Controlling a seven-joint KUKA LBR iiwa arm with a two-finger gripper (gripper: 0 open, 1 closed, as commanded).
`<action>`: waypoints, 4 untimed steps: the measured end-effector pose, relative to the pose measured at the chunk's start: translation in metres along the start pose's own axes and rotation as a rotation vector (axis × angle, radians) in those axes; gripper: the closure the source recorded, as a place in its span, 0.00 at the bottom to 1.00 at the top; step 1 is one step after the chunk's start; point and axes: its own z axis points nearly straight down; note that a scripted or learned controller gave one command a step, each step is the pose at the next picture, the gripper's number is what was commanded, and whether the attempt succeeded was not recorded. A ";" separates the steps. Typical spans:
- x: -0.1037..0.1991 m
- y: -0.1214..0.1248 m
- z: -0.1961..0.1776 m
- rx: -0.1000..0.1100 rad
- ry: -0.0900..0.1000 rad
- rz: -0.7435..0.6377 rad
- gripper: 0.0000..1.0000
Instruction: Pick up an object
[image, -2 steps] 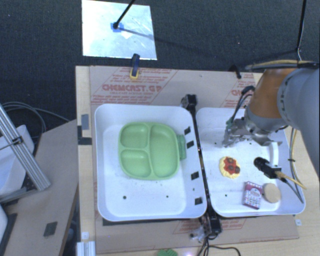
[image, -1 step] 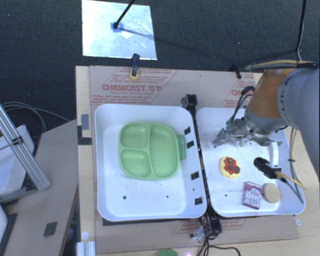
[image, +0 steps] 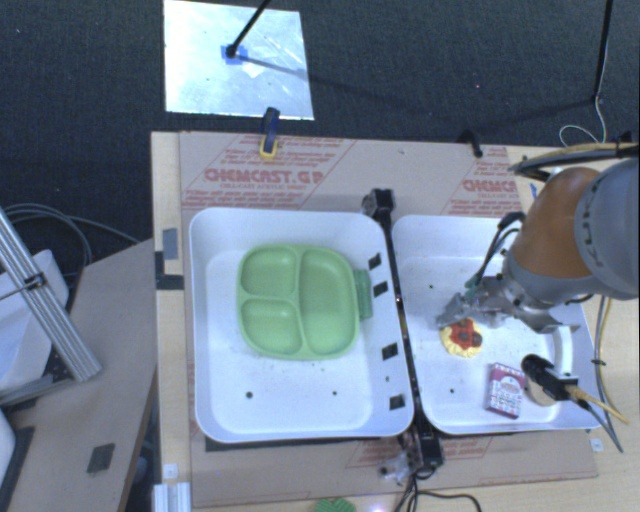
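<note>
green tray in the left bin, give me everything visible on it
The green tray is a pale green, rounded-square plate that looks like moulded plastic, split into three compartments: two smaller ones on the left, one long one on the right. A small tab sticks out of its right edge. It lies flat, right way up, slightly rotated, around the middle of the left bin, nothing in it. Only the bin floor touches it.

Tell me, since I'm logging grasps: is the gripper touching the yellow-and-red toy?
Cannot tell. In the camera view the gripper sits right over the yellow-and-red toy in the right bin, hiding any gap.
</note>
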 end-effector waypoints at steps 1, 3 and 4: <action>-0.073 -0.075 -0.030 -0.002 -0.003 0.007 0.00; -0.002 -0.070 -0.008 0.007 0.002 0.001 0.00; 0.044 -0.057 -0.023 -0.007 0.001 -0.010 0.00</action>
